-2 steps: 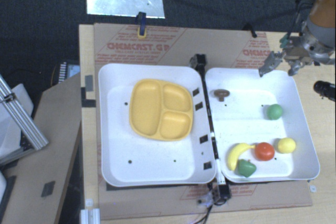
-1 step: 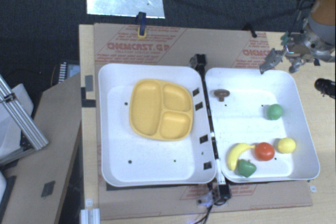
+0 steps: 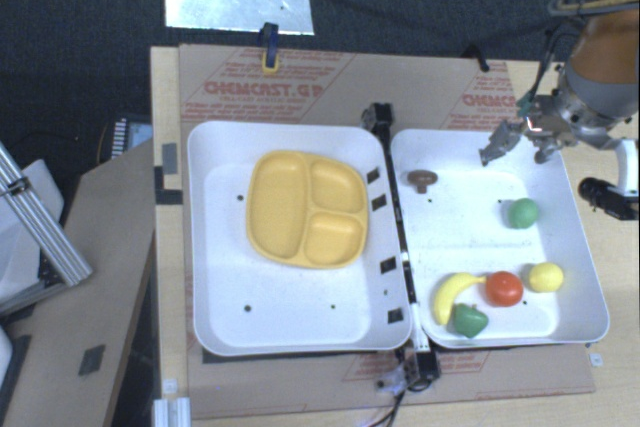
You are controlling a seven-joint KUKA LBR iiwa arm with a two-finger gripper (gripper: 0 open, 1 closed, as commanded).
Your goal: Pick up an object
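While the arm is reaching in from the right, the gripper (image 3: pixel 520 143) is hovering over the far edge of the right bin (image 3: pixel 580 260), jaws spread open, nothing between them. Objects are sitting loose in that bin: green ball (image 3: pixel 521 212) near the gripper, brown mushroom-like piece (image 3: pixel 422 179), and a near-edge cluster of banana (image 3: pixel 452 291), tomato (image 3: pixel 503 287), lemon (image 3: pixel 545 276), green pepper (image 3: pixel 469 319). Yellow divided plate (image 3: pixel 305 208) is lying in the left bin (image 3: pixel 215 245).
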